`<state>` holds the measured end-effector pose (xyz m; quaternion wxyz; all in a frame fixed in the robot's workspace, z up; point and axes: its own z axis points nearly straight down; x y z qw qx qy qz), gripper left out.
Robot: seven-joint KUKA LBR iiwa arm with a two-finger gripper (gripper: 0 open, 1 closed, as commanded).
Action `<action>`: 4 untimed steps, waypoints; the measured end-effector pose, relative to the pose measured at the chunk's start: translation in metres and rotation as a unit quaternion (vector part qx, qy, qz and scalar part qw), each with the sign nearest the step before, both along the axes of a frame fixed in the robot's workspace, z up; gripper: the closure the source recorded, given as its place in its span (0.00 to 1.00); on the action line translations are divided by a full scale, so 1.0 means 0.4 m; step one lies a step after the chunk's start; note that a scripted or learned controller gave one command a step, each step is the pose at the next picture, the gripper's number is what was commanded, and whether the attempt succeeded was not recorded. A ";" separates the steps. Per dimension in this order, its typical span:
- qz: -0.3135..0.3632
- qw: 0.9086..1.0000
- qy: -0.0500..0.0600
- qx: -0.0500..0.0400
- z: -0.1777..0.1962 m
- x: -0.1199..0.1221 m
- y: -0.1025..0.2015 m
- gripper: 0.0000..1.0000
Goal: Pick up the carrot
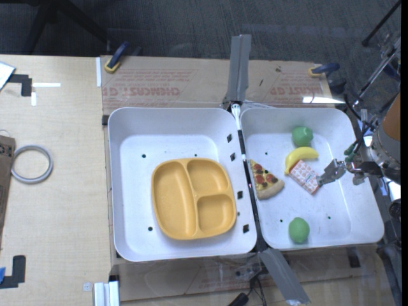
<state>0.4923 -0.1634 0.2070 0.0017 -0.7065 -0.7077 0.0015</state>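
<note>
- The claw (332,171) hangs low over the right bin (357,225), its tips just beside a small red-and-white box (305,176) — nothing between them, but how wide they stand I cannot tell.
- No carrot is recognisable; this bin holds a banana (300,156), a pizza slice (264,179) and two green items.
- Left bin (127,171): a yellow divided plate (194,197).

- Yellow divided plate (194,197) in the white left bin (127,190).
- Right of the plate: red-and-tan pizza slice (264,179), yellow banana (299,157), red patterned packet (305,176), two green balls (302,134) (298,229).
</note>
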 end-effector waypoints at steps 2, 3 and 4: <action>0.070 0.998 -0.001 0.000 -0.293 0.057 0.012 0.00; 0.068 0.998 0.000 0.001 -0.275 0.058 0.011 1.00; 0.199 0.980 -0.001 0.001 -0.292 0.112 0.145 1.00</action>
